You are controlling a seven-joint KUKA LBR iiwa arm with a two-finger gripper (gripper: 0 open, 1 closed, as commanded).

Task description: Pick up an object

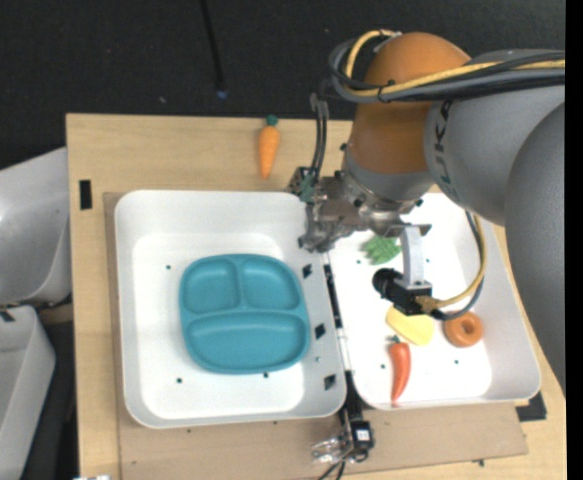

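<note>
So my arm (471, 118) is reaching in from the right and hanging over the far end of the right bin (501, 368), with the orange band sitting right above the wrist. My gripper (366, 230) is down near the far left corner of that bin, just above a small green thing (380, 249), but honestly I can't tell from this angle what it's doing or whether it has anything. Nearer in the same bin there's a yellow piece (411, 326), an orange ring (463, 330) just to its right, and a red pepper (399, 368) closest to the near edge. The left bin (141, 368) holds a blue divided plate (243, 312). A toy carrot (268, 146) lies on the bench (101, 148) beyond the bins.
</note>
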